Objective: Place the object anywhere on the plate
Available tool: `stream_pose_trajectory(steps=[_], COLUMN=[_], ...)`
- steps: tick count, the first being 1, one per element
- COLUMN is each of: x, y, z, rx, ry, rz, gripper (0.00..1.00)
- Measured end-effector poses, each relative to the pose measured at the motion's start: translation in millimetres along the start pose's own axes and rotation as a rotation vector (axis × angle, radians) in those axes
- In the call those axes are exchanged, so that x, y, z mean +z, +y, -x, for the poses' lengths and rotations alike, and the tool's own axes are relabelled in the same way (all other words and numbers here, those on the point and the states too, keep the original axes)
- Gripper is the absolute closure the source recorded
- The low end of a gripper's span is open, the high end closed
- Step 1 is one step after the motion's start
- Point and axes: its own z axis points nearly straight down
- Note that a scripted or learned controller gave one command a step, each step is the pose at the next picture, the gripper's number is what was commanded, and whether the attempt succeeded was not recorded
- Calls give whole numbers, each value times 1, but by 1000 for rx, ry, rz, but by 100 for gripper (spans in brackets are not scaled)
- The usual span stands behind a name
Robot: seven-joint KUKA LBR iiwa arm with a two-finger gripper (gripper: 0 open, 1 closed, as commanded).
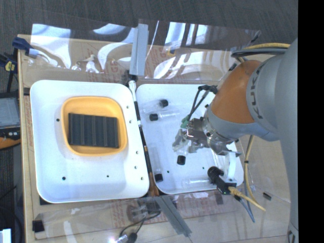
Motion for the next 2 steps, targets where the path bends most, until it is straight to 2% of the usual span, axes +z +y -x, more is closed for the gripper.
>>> stream_pose_trajectory(steps=[1, 2], x=[-20, -20], y=[37, 38], z=[-112, -112], rx=[-67, -67], ry=[-1, -2], rz=[0, -1], gripper=[100, 0])
